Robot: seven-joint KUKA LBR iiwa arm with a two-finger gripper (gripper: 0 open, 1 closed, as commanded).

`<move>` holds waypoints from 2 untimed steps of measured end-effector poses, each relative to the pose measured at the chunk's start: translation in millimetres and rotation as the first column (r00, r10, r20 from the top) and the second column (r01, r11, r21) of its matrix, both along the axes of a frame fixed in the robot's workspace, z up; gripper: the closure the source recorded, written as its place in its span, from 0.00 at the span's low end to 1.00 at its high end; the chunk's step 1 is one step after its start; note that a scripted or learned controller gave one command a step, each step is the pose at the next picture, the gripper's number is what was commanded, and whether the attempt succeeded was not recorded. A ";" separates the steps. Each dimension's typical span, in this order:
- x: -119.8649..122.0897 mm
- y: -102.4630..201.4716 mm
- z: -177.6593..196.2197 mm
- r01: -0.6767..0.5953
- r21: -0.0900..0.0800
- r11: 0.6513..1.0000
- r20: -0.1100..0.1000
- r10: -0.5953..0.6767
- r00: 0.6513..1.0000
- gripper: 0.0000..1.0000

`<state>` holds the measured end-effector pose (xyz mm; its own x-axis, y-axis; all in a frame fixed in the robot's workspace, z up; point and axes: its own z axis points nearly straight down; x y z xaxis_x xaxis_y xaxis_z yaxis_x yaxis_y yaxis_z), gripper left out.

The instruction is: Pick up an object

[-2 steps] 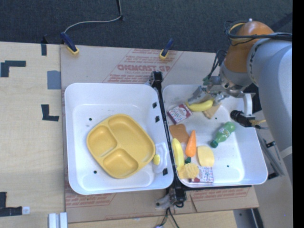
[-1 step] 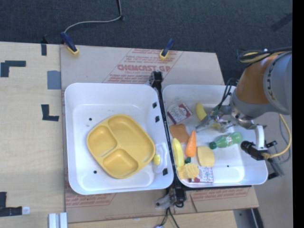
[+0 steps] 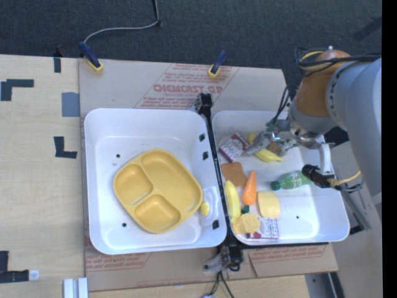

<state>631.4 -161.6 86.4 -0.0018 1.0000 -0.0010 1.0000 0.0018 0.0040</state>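
Note:
My gripper hangs low over the back part of the right bin, reaching in from the right. Just under and in front of it lies a yellow banana; whether the gripper touches it cannot be made out. Nearby in the same bin lie a pink and white packet, a brown bread slice, an orange carrot, a green bottle, a pale yellow cheese block and a long yellow piece.
The left bin holds a yellow divided plate and a small yellow piece. A crumbly yellow item and a printed card lie at the right bin's front. The divider separates the bins.

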 end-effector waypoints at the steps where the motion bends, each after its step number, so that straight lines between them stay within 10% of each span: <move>1: 34.4 32.4 -2.3 0.004 0.002 1.000 -0.019 -0.004 1.000 0.00; 2: 34.3 31.1 7.6 0.002 -0.002 1.000 -0.019 -0.002 1.000 1.00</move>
